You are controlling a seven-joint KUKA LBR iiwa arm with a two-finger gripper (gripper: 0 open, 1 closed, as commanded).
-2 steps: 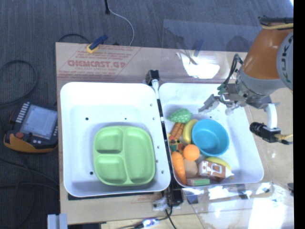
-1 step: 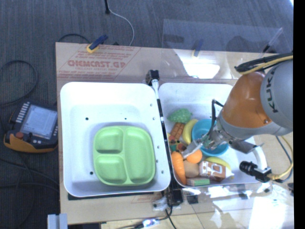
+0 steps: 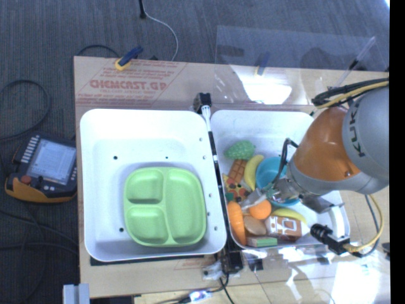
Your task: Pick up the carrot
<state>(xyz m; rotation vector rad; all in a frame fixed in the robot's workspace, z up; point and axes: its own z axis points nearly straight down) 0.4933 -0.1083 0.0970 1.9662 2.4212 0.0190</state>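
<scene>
The carrot (image 3: 235, 221) is lying in the right bin (image 3: 266, 122), against its left wall near the front corner, beside a heap of toy food. The hand (image 3: 276, 190) is reaching down over that heap, near a blue bowl (image 3: 273, 170) and a banana (image 3: 253, 170); whether it is wide or narrow cannot be told. A green divided plate (image 3: 166, 206) is sitting in the left bin (image 3: 107, 132) on the desk (image 3: 126, 84).
</scene>
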